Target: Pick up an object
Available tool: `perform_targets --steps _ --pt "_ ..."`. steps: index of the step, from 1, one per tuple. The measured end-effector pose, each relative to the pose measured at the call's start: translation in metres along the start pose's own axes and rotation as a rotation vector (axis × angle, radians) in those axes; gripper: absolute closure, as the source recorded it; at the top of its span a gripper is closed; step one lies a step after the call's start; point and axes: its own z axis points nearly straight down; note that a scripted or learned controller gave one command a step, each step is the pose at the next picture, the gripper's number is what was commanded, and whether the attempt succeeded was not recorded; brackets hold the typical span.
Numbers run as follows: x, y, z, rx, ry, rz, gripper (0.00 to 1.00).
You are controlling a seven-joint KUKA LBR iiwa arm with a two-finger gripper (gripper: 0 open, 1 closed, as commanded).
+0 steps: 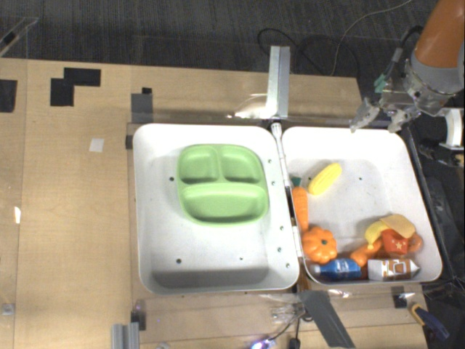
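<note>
The right bin (378,151) holds several toy foods. A yellow corn cob (325,179) lies near its middle and an orange carrot (300,206) runs along its left wall. An orange pumpkin (320,244), a blue bottle (338,270) and a white carton (393,269) crowd the front edge, with a pile of yellow, red and orange pieces (392,235) behind them. My gripper (378,124) hangs over the bin's far rim at the upper right. Its fingers are spread apart with nothing between them, well away from the foods.
In the left bin (152,217) lies a green divided plate (221,182). A metal post (279,78) stands behind the seam between the bins. Cables trail across the dark floor at the back.
</note>
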Motion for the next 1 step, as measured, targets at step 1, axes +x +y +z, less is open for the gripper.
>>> perform_targets --steps 1 --pt "0.058 0.001 0.1232 0.002 0.001 -0.126 0.0"
